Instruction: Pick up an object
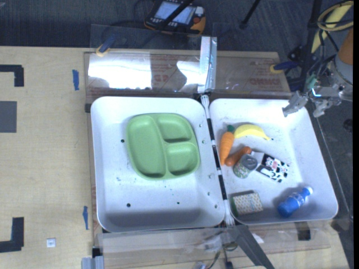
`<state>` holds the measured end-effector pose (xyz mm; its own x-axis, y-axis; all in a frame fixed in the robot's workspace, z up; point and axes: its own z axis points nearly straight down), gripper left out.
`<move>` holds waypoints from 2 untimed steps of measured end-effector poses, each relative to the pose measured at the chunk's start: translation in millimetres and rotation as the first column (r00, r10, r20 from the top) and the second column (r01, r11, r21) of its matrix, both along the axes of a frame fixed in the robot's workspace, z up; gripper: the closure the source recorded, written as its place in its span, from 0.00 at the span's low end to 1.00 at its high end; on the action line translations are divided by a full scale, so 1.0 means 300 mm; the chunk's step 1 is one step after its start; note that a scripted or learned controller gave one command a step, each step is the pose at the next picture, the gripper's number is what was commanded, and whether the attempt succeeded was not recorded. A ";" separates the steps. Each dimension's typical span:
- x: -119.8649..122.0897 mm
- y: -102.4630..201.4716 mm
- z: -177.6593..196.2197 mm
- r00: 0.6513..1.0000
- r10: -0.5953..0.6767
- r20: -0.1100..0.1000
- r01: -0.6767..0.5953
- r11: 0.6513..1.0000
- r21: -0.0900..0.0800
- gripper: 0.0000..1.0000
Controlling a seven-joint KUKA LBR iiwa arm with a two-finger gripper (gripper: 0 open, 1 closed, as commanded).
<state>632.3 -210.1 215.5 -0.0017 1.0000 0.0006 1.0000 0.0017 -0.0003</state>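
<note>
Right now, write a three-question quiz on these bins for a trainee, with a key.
1. True or false: the green divided plate lies in the same bin as the banana.
2. Which object lies nearest the front rim of the right bin?
A. carrot
B. blue bottle
C. banana
3. Fill in: the gripper hovers over the right bin's far ____ corner.

Key
1. False: the plate lies alone in the left bin.
2. B
3. right
</note>
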 end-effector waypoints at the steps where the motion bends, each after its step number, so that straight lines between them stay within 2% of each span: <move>1: -0.145 0.187 -0.271 0.988 0.155 0.002 -0.155 0.988 -0.001 0.00; 2: -0.335 0.234 -0.428 1.000 -0.019 0.006 0.019 1.000 -0.001 0.00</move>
<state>531.9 -139.8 87.0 0.0176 0.9998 0.0001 0.9998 -0.0176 0.0053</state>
